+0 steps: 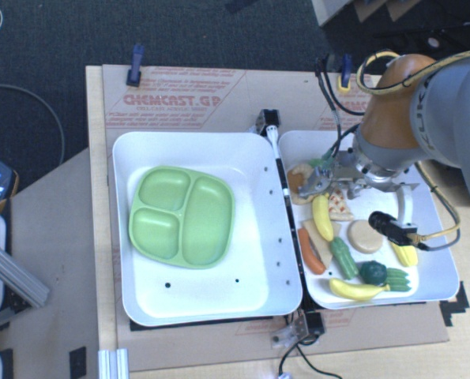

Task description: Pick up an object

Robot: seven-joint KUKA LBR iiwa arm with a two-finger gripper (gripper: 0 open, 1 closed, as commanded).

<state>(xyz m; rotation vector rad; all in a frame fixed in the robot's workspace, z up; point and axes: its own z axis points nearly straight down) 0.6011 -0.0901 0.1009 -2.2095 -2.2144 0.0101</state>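
With the pincer point(341, 181) low over the far-left of the right bin point(440, 279), its spread impossible to tell, it should settle squarely over the upright banana point(322, 218) just beside it before closing

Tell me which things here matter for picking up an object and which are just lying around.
For the job: gripper, upright banana, carrot, cucumber, broccoli, lower banana.
Lying about: green divided plate, left bin, blue clamp.
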